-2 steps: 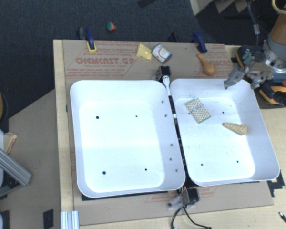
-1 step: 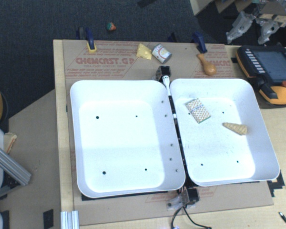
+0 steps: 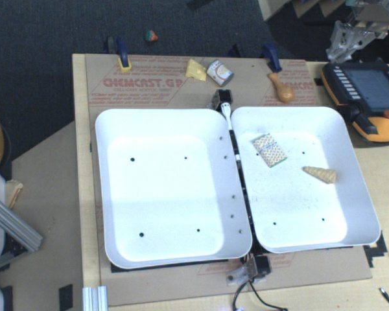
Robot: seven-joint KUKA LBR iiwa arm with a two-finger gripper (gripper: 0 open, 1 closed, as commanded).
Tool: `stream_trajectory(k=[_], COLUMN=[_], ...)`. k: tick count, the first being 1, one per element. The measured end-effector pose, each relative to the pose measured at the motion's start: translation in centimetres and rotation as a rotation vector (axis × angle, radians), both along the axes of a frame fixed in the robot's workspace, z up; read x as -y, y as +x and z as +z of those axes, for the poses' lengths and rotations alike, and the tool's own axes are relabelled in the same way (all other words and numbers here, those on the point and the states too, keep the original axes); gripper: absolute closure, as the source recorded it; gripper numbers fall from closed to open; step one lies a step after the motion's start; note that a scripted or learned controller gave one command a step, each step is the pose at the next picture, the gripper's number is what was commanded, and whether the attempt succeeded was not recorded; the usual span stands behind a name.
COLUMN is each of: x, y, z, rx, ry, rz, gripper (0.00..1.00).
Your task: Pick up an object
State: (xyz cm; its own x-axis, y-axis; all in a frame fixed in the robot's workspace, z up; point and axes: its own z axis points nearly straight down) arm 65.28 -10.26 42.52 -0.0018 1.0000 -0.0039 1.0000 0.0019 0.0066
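Observation:
The right bin (image 3: pixel 350 193) holds two things. A small flat packet with a blue and white pattern (image 3: pixel 270 149) lies in its far left part. A tan cone-shaped piece (image 3: pixel 320 173) lies on its side to the packet's right. The left bin (image 3: pixel 104 173) is beside it, their rims touching at the middle. My gripper (image 3: pixel 349 39) hangs at the far right, beyond the bench's back corner and well away from both bins, with nothing seen in it.
On the board behind the bins lie a yellow wedge (image 3: pixel 196 70), a small white and brown box (image 3: pixel 220 72) and a tan pear-shaped object (image 3: pixel 283 91). Two blue clamps (image 3: pixel 123 54) (image 3: pixel 270 57) hold the back edge. A control pendant (image 3: pixel 369 96) lies at right.

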Motion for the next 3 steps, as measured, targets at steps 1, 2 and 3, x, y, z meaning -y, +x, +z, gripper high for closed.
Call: stream_trajectory(k=[1, 2, 3], x=[-9.5, -21.9, -26.6], y=[-2.4, -6.5, -11.9], z=[-7.0, -11.2, -13.5], rx=[-0.016, -0.015, -0.015], ry=[0.008, 0.008, 0.005], rz=[0.007, 0.012, 0.005], gripper=[1.0, 1.0, 1.0])
